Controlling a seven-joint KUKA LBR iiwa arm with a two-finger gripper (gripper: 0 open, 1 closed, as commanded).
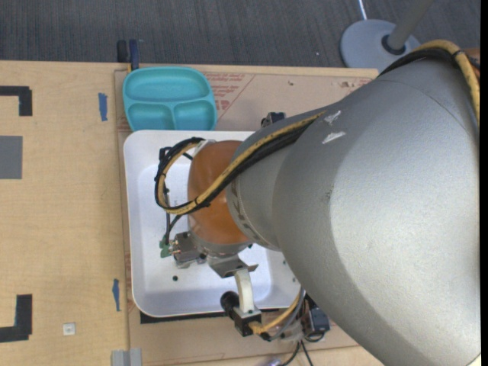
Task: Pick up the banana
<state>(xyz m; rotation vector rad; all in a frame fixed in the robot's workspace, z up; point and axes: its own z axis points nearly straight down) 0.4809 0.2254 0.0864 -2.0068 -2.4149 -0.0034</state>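
The grey arm (366, 189) is seen reaching in from the right and covers most of the right half of the scene. Beneath it the cardboard-topped bench (61, 204) is spread out, bare and open on its left side. The white bin (145, 227) is set at the middle, its left wall and near-left corner uncovered. A teal divided tray (169, 97) is placed just beyond the bin's far edge. The orange band (210, 197) is held over the bin's middle, with black and yellow cables (164, 181) looped at its left.

Whether the gripper is spread or pressed together cannot be told, since the wrist is stood above it. Where the banana lies cannot be told either; it is judged to be hidden under the wrist, inside the white bin.

A banana is expected to be light, fairly firm, curved, smooth-skinned and easily bruised. It would best be taken across its middle, at right angles to its length, with modest pressure.

Open room is judged to be found upward and toward the bin's left. The bin walls, the looped cables and the tray at the far edge should be kept clear of when the arm is raised.
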